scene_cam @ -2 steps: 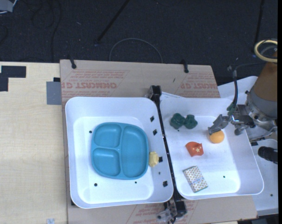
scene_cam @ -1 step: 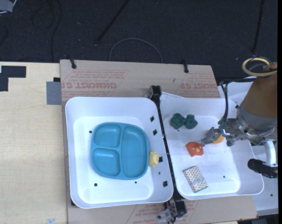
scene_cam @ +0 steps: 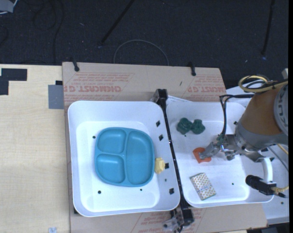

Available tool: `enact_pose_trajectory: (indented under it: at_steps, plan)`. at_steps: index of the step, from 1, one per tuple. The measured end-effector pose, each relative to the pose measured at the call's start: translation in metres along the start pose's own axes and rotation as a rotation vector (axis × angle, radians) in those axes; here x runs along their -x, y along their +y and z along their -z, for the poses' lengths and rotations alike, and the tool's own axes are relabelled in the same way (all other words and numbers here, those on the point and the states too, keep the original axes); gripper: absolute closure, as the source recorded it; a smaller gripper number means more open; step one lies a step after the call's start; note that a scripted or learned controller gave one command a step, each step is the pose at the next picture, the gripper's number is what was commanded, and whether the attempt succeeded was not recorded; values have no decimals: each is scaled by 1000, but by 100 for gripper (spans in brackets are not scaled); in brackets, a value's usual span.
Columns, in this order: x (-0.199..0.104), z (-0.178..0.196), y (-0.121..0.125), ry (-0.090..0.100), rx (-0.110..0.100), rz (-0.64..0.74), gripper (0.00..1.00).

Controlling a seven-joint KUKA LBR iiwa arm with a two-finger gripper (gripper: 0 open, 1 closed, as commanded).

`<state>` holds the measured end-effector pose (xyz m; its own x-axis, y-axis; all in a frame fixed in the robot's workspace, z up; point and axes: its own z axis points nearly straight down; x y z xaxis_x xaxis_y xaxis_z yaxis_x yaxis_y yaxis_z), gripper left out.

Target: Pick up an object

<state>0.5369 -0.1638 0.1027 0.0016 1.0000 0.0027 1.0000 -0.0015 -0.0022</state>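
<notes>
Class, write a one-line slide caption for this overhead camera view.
Gripper reaches the orange piece in the right bin; a blue plate lies in the left bin.

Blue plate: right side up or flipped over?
Right side up: the blue plate lies flat in the left bin with its three compartments facing up.

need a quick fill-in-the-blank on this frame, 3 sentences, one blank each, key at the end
1. The blue divided plate lies in the ___ bin.
2. The gripper is at the ___ object in the right bin.
3. The green toy lies nearer the ___ edge of its bin than the patterned packet does.

Missing words: left; orange; far
</notes>
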Motion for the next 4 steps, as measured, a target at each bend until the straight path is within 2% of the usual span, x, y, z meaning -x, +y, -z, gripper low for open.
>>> enact_pose_trajectory:
  at_steps: [1,2,3,4]
  plan:
    - [-2,-10,3,5,3,1,0]
    - [0,5,6,3,13,-2,100]
    - [-9,61,11,-3,4,3,100]
    - [-3,105,14,-3,4,3,100]
